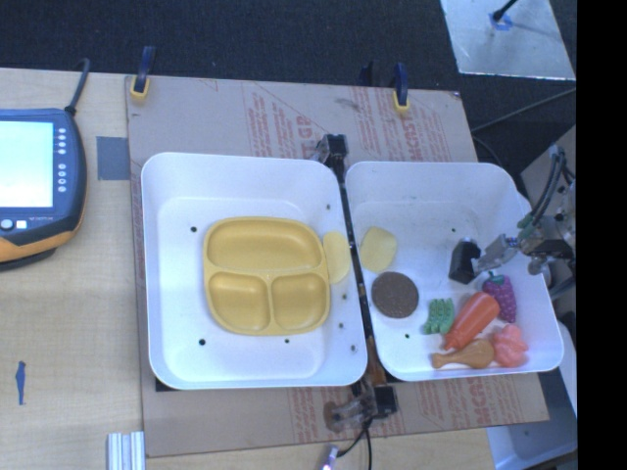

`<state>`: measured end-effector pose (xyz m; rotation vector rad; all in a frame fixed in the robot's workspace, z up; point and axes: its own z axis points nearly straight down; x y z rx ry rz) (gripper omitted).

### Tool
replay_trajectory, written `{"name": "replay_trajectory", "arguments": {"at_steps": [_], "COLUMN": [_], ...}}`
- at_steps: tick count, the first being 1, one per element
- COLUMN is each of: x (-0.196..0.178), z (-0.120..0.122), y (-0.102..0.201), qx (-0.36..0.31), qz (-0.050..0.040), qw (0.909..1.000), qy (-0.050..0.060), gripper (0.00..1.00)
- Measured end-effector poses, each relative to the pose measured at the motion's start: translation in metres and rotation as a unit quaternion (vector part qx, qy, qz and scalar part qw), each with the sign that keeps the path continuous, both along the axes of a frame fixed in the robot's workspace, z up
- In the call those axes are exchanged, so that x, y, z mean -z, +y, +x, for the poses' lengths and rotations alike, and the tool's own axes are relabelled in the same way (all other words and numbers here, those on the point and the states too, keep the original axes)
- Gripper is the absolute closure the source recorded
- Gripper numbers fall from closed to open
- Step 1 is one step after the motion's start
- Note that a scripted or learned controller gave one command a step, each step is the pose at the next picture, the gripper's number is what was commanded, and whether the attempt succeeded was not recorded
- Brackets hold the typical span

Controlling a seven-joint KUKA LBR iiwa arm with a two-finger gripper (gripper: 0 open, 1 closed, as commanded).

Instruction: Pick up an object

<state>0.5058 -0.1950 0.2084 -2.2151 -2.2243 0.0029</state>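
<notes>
While I hang near the grapes (501,297), up and right of them, my grip's state I cannot tell.
Carrot (473,318) touches the grapes' left side; drumstick (465,357) lies below them.

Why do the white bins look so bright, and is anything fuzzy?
In the camera view, strong light washes out the left bin and right bin floors; the handheld screen glares blank white; the yellow tray casts barely any shadow; the pincer looks slightly fuzzy.
</notes>
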Motion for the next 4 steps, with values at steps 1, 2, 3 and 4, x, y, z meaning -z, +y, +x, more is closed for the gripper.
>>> {"name": "replay_trajectory", "arguments": {"at_steps": [1,2,3,4], "x": [0.117,0.106,0.041,0.093], "z": [0.056,0.057,-0.003,0.058], "y": [-0.008,-0.009,-0.012,0.05], "qx": [-0.002,-0.003,0.001,-0.001], "qz": [-0.0004,-0.0008,0.0004,-0.0005], "qw": [1.0,1.0,1.0,1.0], "qy": [0.001,0.001,0.0,0.0], "gripper": [0.0,1.0,1.0,1.0]}}
